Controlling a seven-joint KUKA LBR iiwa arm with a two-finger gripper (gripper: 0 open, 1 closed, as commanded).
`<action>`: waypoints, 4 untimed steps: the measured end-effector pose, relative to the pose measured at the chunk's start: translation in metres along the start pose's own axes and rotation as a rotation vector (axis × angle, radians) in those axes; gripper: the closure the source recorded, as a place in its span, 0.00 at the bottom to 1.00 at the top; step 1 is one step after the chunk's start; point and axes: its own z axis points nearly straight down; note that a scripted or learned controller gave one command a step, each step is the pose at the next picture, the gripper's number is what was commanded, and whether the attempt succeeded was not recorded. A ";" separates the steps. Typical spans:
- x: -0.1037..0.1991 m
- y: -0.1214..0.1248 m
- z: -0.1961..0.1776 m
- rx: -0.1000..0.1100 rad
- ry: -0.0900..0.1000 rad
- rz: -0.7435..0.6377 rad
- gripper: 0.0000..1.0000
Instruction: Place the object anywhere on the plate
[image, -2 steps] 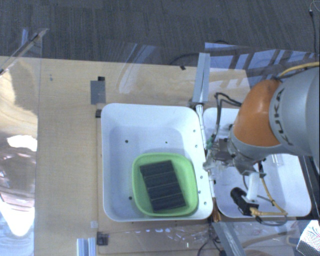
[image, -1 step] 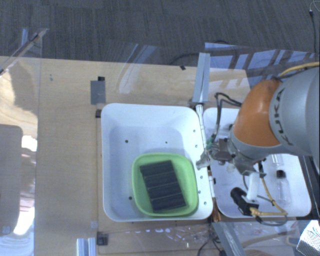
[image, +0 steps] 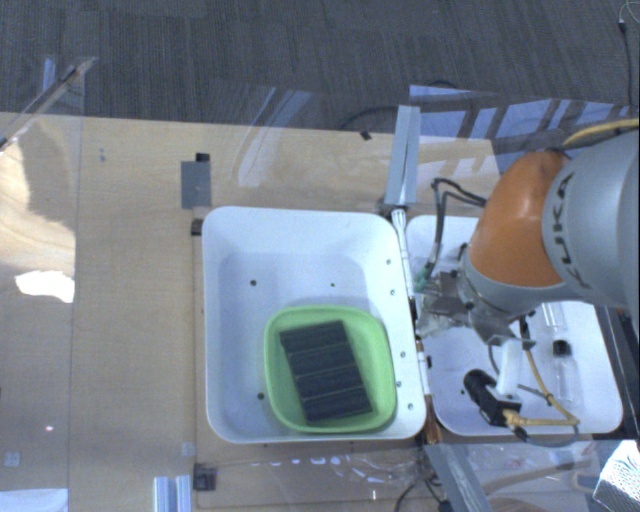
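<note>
On the green plate (image: 380, 350) lies a dark ridged block (image: 325, 371).

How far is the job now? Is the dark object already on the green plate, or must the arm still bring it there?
It looks done: the dark ribbed object lies flat on the green plate in the left bin, inside the plate's rim. The arm is over the right bin, apart from the plate. Whether it carries anything I cannot tell. Nothing visible seems left to place.

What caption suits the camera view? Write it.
Dark ridged block lies on green plate in left bin; arm over right bin.
</note>
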 end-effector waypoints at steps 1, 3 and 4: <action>0.085 -0.015 0.001 0.004 0.000 -0.182 1.00; 0.086 -0.013 -0.009 0.000 0.001 -0.187 1.00; 0.086 -0.013 -0.009 0.001 0.001 -0.187 0.00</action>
